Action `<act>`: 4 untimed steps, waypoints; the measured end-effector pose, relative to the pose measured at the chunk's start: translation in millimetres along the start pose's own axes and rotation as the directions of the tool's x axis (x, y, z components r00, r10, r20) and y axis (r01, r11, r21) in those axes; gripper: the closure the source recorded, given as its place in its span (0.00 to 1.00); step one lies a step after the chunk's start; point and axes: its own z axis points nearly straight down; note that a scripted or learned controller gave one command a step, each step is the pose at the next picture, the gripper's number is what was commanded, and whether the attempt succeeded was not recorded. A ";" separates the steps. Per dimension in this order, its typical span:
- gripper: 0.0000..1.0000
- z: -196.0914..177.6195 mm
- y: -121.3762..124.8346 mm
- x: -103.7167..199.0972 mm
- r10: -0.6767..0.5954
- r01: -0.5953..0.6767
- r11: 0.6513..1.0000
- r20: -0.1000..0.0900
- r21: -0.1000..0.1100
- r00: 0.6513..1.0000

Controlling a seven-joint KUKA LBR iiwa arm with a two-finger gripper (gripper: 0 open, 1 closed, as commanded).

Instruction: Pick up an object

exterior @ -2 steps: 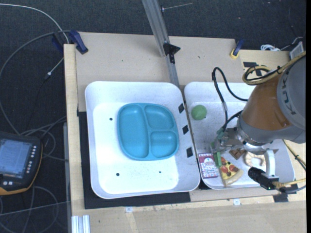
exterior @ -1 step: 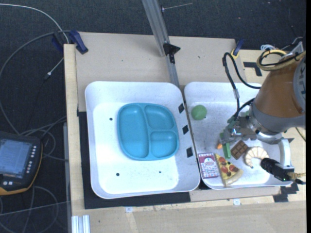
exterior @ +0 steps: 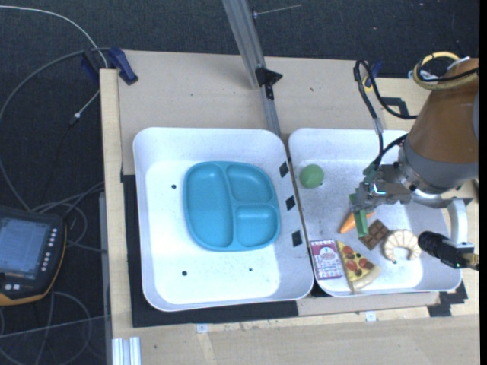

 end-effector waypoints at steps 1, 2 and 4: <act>1.00 -53.8 2.1 0.0 0.001 -0.001 1.000 0.000 -0.001 1.000; 1.00 -37.5 24.8 53.5 -0.004 0.004 1.000 -0.002 0.005 1.000; 1.00 -29.3 77.7 141.5 -0.002 0.002 1.000 -0.002 0.005 1.000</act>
